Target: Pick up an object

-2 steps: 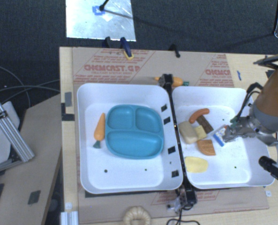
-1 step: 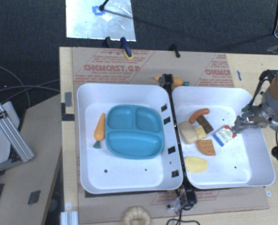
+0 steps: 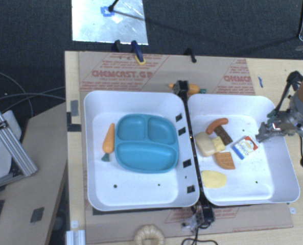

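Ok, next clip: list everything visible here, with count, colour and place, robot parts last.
bins: two, white, side by side on the bench
divided plate: one, blue, left bin
carrot: one, orange, left bin, left of the plate
sausage: one, red-orange, right bin
brown bar: one, dark brown, below the sausage
bread piece: one, cream, right bin near the divider
waffle: one, tan, right bin
chip: one, pale yellow, right bin front
carton: one, white and blue, right bin
pincer: one, grey, over the right bin's right side
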### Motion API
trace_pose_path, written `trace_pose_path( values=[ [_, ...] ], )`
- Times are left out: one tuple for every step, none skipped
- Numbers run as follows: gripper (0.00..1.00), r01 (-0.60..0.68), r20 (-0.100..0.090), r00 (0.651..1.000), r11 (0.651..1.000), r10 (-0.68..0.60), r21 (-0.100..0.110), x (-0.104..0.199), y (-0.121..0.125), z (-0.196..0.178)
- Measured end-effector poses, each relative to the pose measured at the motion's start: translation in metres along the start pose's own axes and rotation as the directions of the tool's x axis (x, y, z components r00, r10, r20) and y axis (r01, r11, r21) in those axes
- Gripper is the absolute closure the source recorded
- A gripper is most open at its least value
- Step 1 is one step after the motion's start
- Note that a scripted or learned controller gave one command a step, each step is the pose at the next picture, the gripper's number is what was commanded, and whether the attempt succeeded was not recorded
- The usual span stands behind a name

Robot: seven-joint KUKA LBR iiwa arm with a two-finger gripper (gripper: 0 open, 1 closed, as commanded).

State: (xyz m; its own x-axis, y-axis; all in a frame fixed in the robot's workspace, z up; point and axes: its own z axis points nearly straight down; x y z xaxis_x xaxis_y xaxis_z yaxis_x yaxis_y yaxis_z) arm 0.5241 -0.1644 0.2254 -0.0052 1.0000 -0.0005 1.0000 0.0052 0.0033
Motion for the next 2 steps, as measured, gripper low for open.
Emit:
trace_pose_path(
  values=[
    [1.00, 0.005, -0.002, 1.000, 1.000, -0.005, 0.001, 0.057, 0.010, -0.007],
    [1.00, 0.006, -0.002, 1.000, 1.000, -0.006, 0.001, 0.115, 0.026, 0.004]
  ],
)
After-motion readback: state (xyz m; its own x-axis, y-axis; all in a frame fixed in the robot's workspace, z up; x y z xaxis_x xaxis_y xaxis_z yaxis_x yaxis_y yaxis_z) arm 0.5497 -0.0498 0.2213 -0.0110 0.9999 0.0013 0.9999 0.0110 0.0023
